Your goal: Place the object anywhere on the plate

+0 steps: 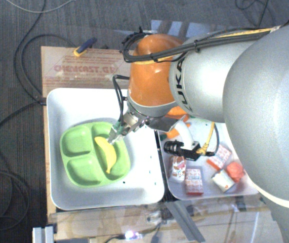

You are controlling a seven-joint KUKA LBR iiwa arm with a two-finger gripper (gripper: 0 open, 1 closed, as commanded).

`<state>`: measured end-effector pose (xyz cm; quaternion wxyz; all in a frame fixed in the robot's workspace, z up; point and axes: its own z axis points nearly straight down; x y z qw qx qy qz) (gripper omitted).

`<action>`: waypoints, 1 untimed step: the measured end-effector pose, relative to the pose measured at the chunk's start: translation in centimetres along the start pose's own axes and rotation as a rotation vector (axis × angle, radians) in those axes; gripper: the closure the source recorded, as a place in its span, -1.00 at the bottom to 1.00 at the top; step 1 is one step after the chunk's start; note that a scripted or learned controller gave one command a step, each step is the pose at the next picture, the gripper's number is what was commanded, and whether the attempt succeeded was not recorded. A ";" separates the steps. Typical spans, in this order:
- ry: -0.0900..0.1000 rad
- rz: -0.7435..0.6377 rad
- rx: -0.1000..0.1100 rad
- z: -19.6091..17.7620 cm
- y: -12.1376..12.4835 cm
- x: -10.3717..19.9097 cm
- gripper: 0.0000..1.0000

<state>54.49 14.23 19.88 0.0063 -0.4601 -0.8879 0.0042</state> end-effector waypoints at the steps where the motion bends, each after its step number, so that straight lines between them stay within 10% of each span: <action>1: -0.004 0.003 -0.005 1.9 -6.0 -4.3 1.00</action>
